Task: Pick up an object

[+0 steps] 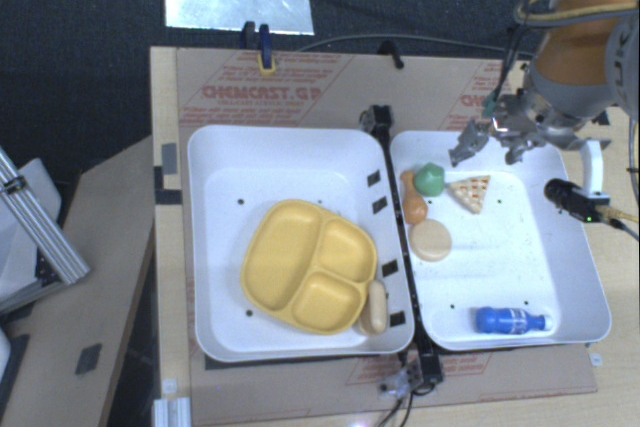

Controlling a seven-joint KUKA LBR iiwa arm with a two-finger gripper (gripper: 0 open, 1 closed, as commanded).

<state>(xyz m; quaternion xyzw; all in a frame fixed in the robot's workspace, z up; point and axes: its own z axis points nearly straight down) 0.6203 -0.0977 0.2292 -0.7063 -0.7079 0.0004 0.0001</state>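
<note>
Red "CHEMCAST GP" print reads on the brown protective sheet (262, 93) under both bins; the same print repeats partly at the right, unreadable there. Gripper (492, 143) hovers over the right bin's (570, 310) far edge, fingers spread apart, nothing between them. Waffle-patterned wedge (470, 191) lies just below the gripper, apart from it. Green ball (429, 178) and orange carrot-like piece (413, 203) touch near the divider, to the gripper's lower left; tan disc (431, 240) sits below them. Blue bottle (511, 320) lies on its side near the front edge, label unreadable. Left bin (215, 215) holds a yellow divided tray (308, 265), with a beige roll (375, 307) touching its corner.
</note>
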